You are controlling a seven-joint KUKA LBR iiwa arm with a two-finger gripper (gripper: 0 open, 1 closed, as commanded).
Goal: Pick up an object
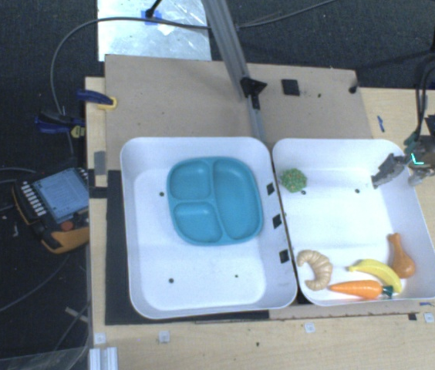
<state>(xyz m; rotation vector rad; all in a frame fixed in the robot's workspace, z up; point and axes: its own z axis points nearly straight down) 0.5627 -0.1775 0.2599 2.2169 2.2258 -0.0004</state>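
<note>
Here, arm cut off at the right edge, pincer (402, 170) low over the right bin's (341, 222) far right rim, grip state too small to tell, croissant (315, 268), carrot (355, 289), banana (375, 271), drumstick (400, 256) at its near end, green lump (293, 179) alone, blue tray (214, 200) in left bin (144, 268).

Even, fairly bright overhead light falling across bench. White bins (202, 291) glaring slightly, surfaces washing out toward pale blue. Foil sheet (152, 18) at top reflecting strong highlights. Dark carpet (25, 52) staying dim. Shadows showing soft and short. Whole frame appearing mildly soft and grainy; small details blurring.
</note>
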